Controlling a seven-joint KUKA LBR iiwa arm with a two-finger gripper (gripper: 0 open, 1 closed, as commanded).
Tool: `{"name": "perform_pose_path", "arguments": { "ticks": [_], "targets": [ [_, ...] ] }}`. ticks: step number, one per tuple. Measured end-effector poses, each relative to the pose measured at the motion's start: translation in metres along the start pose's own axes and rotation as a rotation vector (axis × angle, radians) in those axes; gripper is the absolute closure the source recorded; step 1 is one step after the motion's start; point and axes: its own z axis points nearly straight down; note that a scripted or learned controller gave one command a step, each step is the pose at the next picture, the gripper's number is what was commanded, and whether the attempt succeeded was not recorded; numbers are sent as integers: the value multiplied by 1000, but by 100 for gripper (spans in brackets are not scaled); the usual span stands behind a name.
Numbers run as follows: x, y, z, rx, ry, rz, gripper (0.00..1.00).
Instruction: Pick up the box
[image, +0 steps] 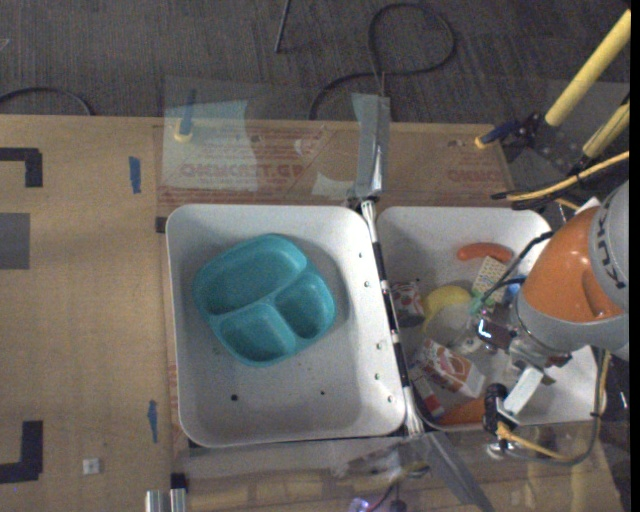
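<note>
With the gripper (498, 340), whose grip I cannot tell, just right of the box (452, 368), it should centre over the box, then close across its narrow sides.

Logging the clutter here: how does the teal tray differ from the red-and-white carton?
The teal tray is far bigger than the red-and-white carton. The tray lies alone in the left bin; the carton sits among other items in the right bin. The tray has three compartments; the carton is a box. Both rest in white bins.
</note>
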Motion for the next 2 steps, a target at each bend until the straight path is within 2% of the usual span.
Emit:
{"name": "perform_pose_path", "arguments": {
  "ticks": [1,2],
  "targets": [
    [0,0,0,0,0,0,0],
    [-39,19,-238,11,-7,325,0]
  ]
}}
